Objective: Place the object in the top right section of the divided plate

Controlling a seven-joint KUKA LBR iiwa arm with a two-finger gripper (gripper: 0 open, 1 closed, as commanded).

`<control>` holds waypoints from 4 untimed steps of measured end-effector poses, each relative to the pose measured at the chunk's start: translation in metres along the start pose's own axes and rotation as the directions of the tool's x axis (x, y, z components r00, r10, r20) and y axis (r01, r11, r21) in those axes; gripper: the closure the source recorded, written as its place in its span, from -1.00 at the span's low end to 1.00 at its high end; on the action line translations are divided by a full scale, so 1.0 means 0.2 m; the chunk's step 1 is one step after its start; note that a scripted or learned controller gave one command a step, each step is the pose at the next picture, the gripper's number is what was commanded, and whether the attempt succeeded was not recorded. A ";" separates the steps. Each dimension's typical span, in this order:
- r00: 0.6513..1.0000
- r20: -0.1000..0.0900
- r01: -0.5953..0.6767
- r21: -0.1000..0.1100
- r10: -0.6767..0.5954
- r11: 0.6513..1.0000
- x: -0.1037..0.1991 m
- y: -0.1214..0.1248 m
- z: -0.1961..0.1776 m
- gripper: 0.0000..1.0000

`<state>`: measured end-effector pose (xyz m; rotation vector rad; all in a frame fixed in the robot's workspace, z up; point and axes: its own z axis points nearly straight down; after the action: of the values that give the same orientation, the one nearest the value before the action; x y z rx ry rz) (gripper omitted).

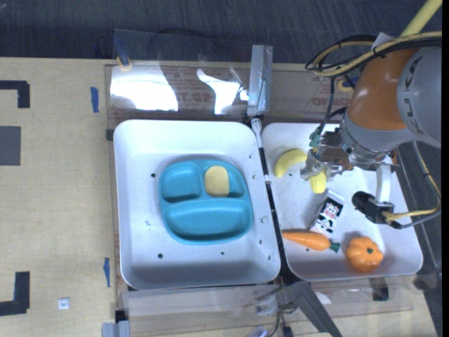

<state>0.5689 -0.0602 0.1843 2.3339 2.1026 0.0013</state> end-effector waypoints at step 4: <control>0.999 -0.010 -0.048 -0.057 0.048 0.997 -0.24 -0.30 0.37 1.00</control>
<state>0.5042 -0.1013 0.1107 2.3554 2.0217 0.0710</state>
